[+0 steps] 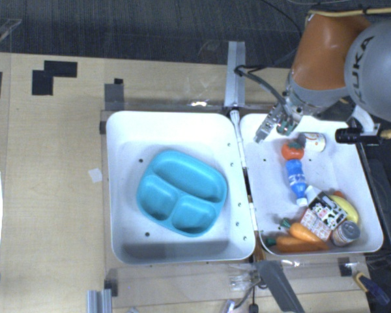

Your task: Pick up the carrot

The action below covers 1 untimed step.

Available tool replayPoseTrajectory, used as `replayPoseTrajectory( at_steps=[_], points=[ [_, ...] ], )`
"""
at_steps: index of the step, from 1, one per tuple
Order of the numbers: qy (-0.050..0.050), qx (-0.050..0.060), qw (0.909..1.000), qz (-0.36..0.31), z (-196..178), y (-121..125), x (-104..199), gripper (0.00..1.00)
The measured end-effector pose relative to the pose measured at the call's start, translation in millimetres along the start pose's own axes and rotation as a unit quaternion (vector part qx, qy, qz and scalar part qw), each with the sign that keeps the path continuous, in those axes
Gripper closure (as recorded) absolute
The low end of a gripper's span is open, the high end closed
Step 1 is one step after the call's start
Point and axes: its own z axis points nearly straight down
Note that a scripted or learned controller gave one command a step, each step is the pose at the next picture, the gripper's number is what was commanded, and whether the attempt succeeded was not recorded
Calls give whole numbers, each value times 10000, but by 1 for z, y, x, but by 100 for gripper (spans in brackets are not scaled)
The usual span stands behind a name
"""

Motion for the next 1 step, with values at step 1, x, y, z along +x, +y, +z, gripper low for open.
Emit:
replayPoseTrajectory(
  at_steps=[1],
  points=[
    [12,2,9968,-801,13,-25,59,100]
  ],
)
